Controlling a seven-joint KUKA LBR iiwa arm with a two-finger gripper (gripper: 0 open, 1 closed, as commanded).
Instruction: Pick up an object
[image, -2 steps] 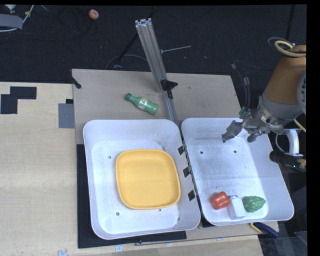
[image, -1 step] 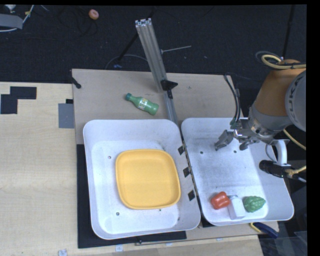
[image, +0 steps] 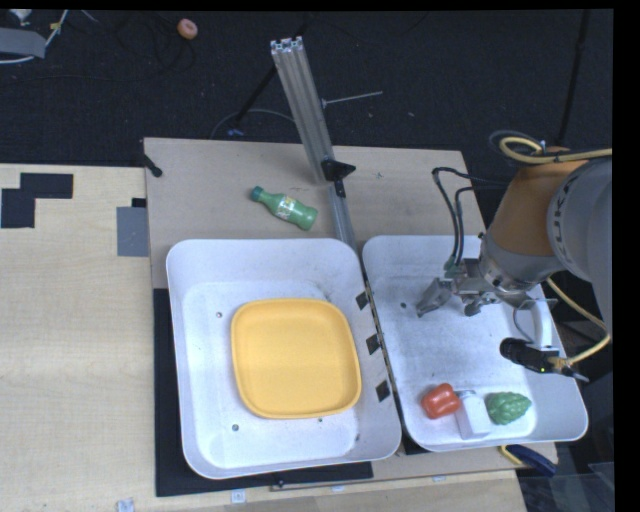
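My gripper (image: 449, 305) hangs over the upper middle of the right bin (image: 420, 355), fingers spread open with nothing between them. A red, pepper-like object (image: 440, 401) lies near that bin's front edge. Next to it on the right is a small white piece (image: 470, 420), then a green leafy object (image: 507, 407). These lie well below the gripper in the view, apart from it. A yellow square plate (image: 295, 357) rests flat in the left bin (image: 195, 290).
A small green bottle (image: 285, 207) lies on its side on the bench behind the left bin. A metal rail (image: 312, 110) slants up from between the bins at the back. Cables loop around the arm's wrist (image: 530, 225) on the right.
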